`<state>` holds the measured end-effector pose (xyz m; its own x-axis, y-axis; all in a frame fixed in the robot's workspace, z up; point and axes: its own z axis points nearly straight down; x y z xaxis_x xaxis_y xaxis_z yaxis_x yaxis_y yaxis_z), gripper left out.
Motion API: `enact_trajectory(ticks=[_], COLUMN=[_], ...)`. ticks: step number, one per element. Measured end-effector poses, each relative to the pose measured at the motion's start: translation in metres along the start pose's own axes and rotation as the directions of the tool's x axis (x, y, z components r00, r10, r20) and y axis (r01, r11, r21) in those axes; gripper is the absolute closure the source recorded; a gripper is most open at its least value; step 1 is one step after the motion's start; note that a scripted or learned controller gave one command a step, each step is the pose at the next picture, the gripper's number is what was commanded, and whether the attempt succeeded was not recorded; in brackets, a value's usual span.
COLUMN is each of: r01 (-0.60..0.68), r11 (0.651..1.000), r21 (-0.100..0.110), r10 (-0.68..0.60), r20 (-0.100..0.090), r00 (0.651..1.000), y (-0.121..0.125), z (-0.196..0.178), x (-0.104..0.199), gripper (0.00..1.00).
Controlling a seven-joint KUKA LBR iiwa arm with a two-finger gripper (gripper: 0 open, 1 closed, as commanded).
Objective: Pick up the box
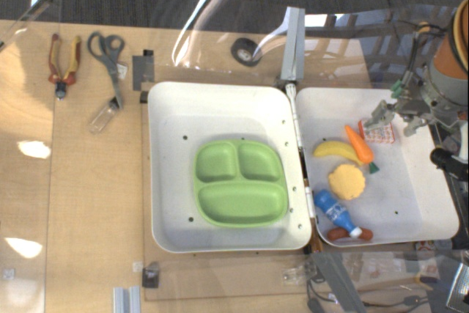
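The box is small, white with red print, and lies at the back of the right bin, next to the top of an orange carrot. My gripper hangs just above and slightly right of the box, at the bin's far right side. Its fingers are spread open; the left fingertip is over the box's back edge. Nothing is between the fingers.
The right bin also holds a banana, a yellow-orange round fruit, a blue bottle and a brown sausage-like item. A green divided plate lies in the left bin. Pliers and scissors rest far left.
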<state>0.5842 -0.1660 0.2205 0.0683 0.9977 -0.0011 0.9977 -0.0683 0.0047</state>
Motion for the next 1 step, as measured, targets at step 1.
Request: enact_trajectory(ticks=[1], r01=[0.089], r11=[0.996], r21=[-0.018], r10=[-0.089], r20=[0.004], r00=[0.996], y=[0.0510], z=[0.1178], x=[-0.0230], gripper=[0.00])
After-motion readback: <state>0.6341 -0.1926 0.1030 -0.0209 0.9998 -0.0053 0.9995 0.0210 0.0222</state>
